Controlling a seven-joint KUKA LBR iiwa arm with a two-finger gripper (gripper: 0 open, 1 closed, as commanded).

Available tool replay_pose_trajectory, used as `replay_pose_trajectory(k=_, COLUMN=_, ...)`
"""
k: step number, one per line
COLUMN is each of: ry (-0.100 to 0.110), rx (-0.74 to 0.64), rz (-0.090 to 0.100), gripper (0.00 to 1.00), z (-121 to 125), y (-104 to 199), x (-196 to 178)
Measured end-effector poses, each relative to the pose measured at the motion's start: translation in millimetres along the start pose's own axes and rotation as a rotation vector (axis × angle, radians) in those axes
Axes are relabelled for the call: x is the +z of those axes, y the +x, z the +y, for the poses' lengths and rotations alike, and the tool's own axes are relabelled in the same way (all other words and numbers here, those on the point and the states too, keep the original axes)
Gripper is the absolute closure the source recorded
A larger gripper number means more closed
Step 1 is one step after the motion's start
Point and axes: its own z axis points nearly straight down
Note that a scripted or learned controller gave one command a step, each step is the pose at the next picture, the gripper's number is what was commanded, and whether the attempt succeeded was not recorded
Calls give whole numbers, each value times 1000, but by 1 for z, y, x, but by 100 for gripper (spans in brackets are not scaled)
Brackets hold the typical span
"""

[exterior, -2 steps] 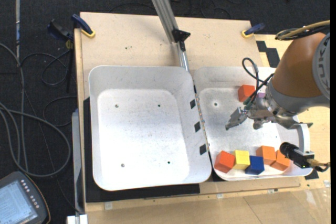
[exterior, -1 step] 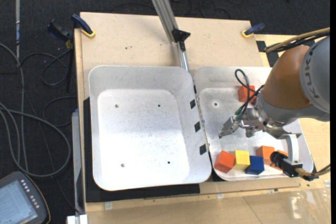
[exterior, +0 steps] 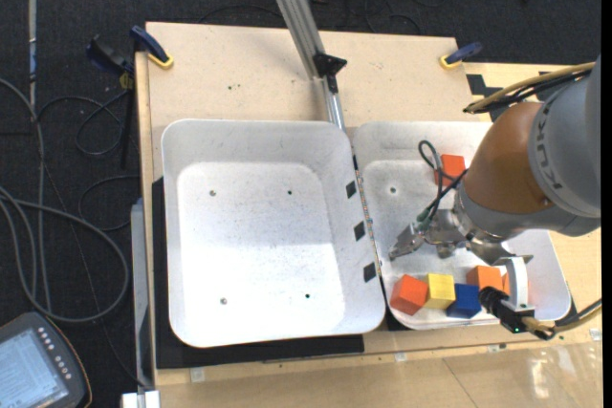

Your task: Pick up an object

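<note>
Blocks lie in the right bin [exterior: 382, 169], and none of them is between the fingers [exterior: 400, 248]. The gripper [exterior: 409, 244] hangs low over the floor of that bin, and its fingers look a little apart with nothing in them. Just below the fingertips sits an orange block [exterior: 410, 293], and beside it a yellow block [exterior: 441, 288], then a blue block [exterior: 465, 300]. Another orange block [exterior: 451, 166] lies above and to the right of the fingers, behind the arm [exterior: 535, 172]. The left bin [exterior: 253, 229] is far from them.

Two bins side by side, blocks [exterior: 440, 291] along right bin [exterior: 382, 158] near edge, claw [exterior: 406, 244] above
</note>
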Motion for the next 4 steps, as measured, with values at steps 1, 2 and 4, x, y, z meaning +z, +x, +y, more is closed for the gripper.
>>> replay_pose_trajectory(k=1, ry=-5, rx=0, rz=0, gripper=100, z=1, y=0, x=-12)
replay_pose_trajectory(k=2, ry=-7, rx=0, rz=-1, gripper=100, z=-5, y=-4, x=-60)
replay_pose_trajectory(k=4, ry=-9, rx=-5, rz=-2, gripper=100, z=3, y=-6, x=-168)
